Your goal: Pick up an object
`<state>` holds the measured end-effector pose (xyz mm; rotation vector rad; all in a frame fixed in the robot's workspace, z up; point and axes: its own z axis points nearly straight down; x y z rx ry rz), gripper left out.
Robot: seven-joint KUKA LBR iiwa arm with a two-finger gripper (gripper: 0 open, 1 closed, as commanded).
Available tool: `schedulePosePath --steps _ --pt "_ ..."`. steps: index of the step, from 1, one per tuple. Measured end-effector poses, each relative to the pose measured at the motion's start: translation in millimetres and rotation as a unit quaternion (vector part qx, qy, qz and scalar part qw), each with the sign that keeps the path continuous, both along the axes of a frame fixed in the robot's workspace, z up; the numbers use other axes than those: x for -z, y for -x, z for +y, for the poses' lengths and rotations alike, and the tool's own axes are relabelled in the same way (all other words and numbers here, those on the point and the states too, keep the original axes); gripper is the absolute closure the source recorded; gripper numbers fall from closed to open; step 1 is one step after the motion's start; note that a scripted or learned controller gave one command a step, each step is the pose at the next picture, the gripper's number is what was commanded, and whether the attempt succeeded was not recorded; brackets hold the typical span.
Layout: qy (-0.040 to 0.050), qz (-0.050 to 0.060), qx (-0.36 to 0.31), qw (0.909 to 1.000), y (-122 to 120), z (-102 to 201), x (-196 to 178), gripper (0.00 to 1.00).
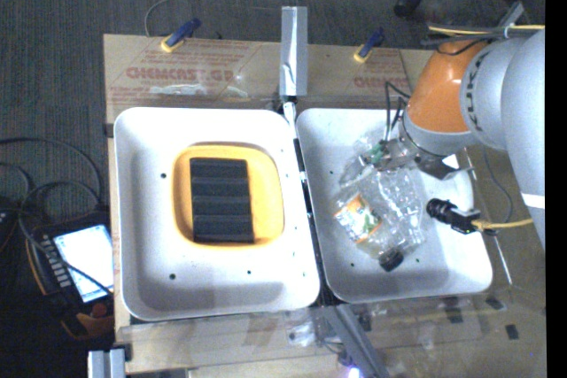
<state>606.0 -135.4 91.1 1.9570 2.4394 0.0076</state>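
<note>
Gripper [388, 151] hangs over the crumpled clear plastic bag [397, 199], at the bag's far edge as the cam sees it, w/ the orange-banded arm [443, 97] right behind it. Can't tell if the gripper is wide or narrow, since the wrist hides its tip, and nothing shows as held. Likely target imo is the bag itself, as it's what lies under the tool. An orange packet [354, 215] is tucked in at the bag's edge away from the arm. A small black thing [391, 259] lies just at the bag's near edge. The bag rests on the floor of the white bin [478, 279]. The yellow tray [270, 190] w/ black ridged insert [220, 199] is well apart from the bag, in the other bin [142, 261].

Step in hand looks like descend & close. To do it well: come straight down on a raised fold of the bag, not a flat bit. Film looks thin & slippery, so go deep enough to catch a bunch of it. Close fully before lifting, then lift slow & vertical, bc the bag may slip out or drag the packet along
</note>
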Motion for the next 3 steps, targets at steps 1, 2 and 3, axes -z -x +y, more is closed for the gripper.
schedulePosePath --steps 1,2,3 --pt "-0.0001 -0.001 0.004 1.0 59.5 19.1 -0.7 0.0" --pt "-0.0006 -0.002 0.004 1.0 58.8 19.5 -9.3 1.0" --pt "-0.0018 0.007 0.022 0.9997 9.6 76.2 -92.5 1.0"
